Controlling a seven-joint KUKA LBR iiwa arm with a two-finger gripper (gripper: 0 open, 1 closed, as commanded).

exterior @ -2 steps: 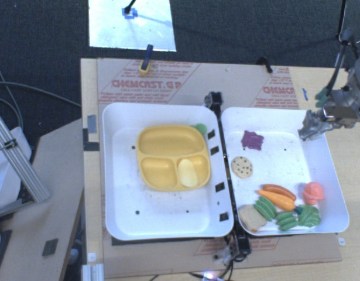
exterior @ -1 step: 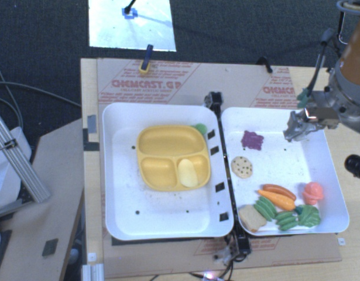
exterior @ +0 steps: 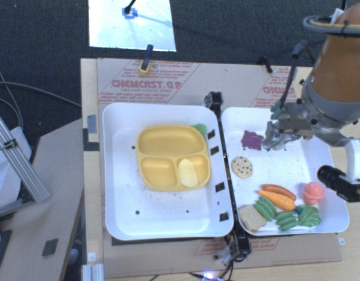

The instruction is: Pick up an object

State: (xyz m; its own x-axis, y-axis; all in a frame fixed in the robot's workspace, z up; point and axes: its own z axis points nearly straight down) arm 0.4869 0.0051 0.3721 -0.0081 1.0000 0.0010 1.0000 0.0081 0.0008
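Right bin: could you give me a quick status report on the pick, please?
Gripper low over right bin, nothing visibly held. Purple piece beside it, cookie below. Toy food clustered at near edge.

A single fixed camera looks down on the bench (exterior: 185, 78) from above at a slant, far enough back to take in both white bins: the left bin (exterior: 118, 174) toward nine o'clock, the right bin (exterior: 326, 174) toward three. The arm (exterior: 340, 57) enters from two o'clock. Dark floor lies along twelve o'clock.
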